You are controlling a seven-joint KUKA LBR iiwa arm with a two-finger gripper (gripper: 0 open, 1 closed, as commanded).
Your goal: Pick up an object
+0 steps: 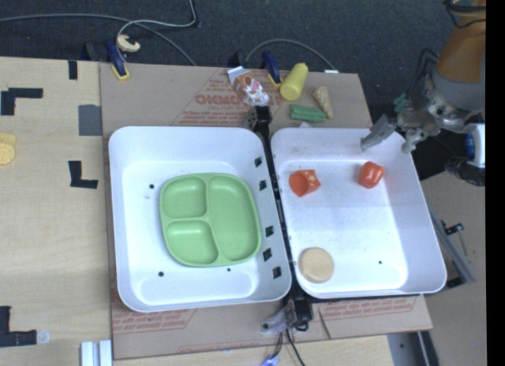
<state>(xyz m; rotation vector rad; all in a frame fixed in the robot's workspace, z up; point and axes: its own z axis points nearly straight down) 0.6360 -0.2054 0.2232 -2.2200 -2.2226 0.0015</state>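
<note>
Camera view: claw (390,137) spread wide, holding nothing, above far right edge of right bin (410,199). Red block (371,174) just below it, orange block (304,182) and tan disc (316,265) lie in bin. Pick not yet done; descent, closing, lift remain.

I'm seeing smooth white plastic bins (130,199), a matt green plastic tray (210,219), and cardboard (197,100) lying underneath at 12 o'clock.

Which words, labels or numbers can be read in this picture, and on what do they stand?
Red print on the cardboard sheet above the bins: upside down and blurred, not readable.
Red print on the cardboard's front edge: too small to read.
Small packet above the bins: its print is blurred.
</note>
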